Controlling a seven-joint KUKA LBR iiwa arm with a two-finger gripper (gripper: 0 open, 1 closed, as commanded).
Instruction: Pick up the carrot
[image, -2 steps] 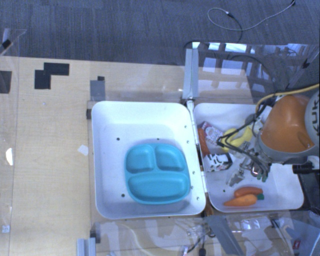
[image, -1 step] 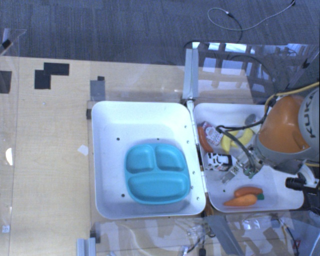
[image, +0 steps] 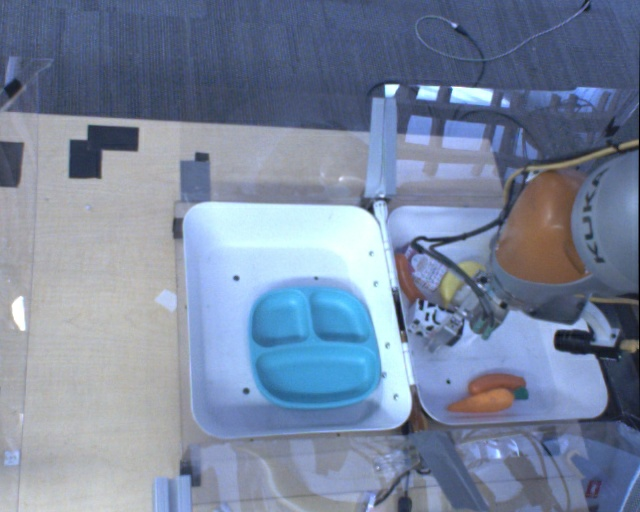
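Observation:
Two carrot-like pieces lie near the front of the right bin. The orange carrot has a green tip at its right end, and a redder one lies just behind it, touching or nearly so. My gripper hangs low over the left-middle of the right bin, to the upper left of the carrots and apart from them. The grey arm with its orange band reaches in from the right and hides part of the bin's back.
A blue divided plate rests in the left bin. Beside the gripper in the right bin are a yellow object and a red item against the left wall. Cables run along the arm.

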